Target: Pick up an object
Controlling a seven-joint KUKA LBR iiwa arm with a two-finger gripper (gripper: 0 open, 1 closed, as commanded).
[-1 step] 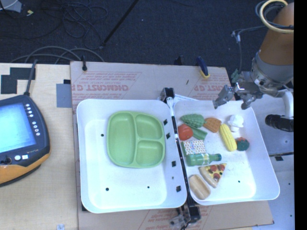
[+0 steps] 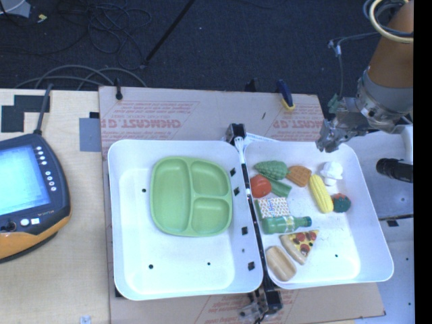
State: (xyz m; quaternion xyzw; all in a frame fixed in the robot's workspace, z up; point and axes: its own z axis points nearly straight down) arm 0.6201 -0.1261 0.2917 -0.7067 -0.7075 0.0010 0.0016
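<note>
The right bin holds several toy foods: a green leafy piece, an orange cookie-like piece, a red tomato, a yellow corn cob, a green bottle, a pizza slice, a hot dog bun and a small white piece. My gripper hangs over the bin's far right corner, above and just behind the white piece. Nothing shows between its fingers.
The left bin holds a green divided plate. A handheld pendant with a screen lies at the far left on the bench. A patterned packet and a red-green piece also lie in the right bin.
</note>
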